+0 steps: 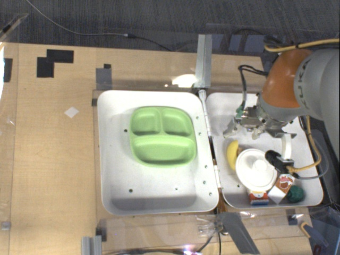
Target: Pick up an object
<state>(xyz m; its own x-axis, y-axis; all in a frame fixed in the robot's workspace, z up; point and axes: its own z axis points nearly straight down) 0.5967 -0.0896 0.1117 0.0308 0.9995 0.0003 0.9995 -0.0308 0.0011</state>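
My gripper point(245, 132) hangs over the back half of the right bin point(223, 105), open, with nothing between its fingers. Just in front of it lie a yellow banana point(232, 155) and a white round bowl point(256, 169). Along the bin's front edge sit a small orange and blue box point(258, 197), a white carton with a red patch point(283, 187) and a dark green lump point(296, 194). The gripper touches none of them.
A green divided plate point(161, 135) lies in the middle of the left bin point(114, 158). A raised wall point(208, 142) separates the two bins. The arm's orange band and grey body cover the right bin's back right corner.
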